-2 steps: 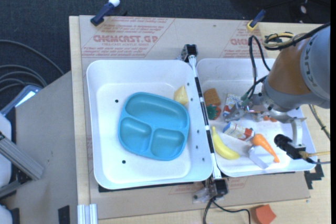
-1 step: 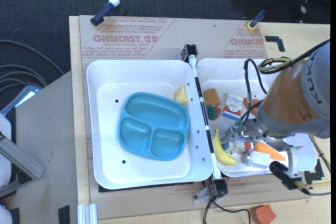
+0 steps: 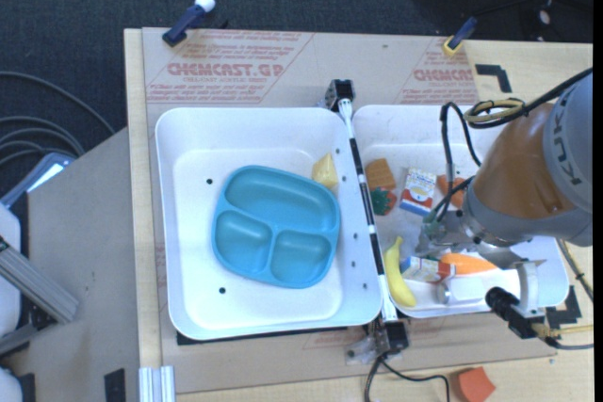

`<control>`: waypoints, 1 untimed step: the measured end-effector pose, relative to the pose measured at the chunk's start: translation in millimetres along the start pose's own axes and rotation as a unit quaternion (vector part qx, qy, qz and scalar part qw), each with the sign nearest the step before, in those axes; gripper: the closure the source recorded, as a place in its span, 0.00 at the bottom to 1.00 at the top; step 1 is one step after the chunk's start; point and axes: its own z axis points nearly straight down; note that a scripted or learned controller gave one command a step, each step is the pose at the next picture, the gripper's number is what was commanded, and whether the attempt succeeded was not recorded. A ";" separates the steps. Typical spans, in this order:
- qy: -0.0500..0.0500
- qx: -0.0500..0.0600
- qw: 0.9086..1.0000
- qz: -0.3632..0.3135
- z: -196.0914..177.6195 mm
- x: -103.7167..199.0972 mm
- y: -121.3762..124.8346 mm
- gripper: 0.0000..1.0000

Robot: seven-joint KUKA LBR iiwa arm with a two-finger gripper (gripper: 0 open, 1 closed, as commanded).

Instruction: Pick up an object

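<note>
Nearest the camera, an orange block [image 3: 470, 383] lies on the bench's front edge, outside both bins. Just behind it is the right bin [image 3: 396, 120], where I am working; my gripper [image 3: 435, 238] hangs low over its front half, and with my own wrist in the way I cannot tell how it is set. The likeliest picks lie close to me: a banana [image 3: 399, 274] along the bin's front-left wall, an orange carrot [image 3: 468, 264] just beside it toward the front, and a small carton [image 3: 418, 189] near the bin's middle. I judge the banana and carrot to be light plastic toys, stiff and rather slick, so I would take either across its thick middle, not at a tapering end where it could squirt out. The carton looks light and crushable, best held on its flat sides. A brown block [image 3: 380, 174] and a green piece [image 3: 381, 201] sit by the dividing wall. In the left bin [image 3: 179, 202] a blue divided plate [image 3: 276, 225] lies flat, too broad for me, with a yellowish piece [image 3: 325, 170] at its back edge.
</note>
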 end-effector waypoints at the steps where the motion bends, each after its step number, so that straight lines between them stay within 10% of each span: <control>1: 0.000 0.000 1.000 0.000 0.1 0.0 -0.1 0.00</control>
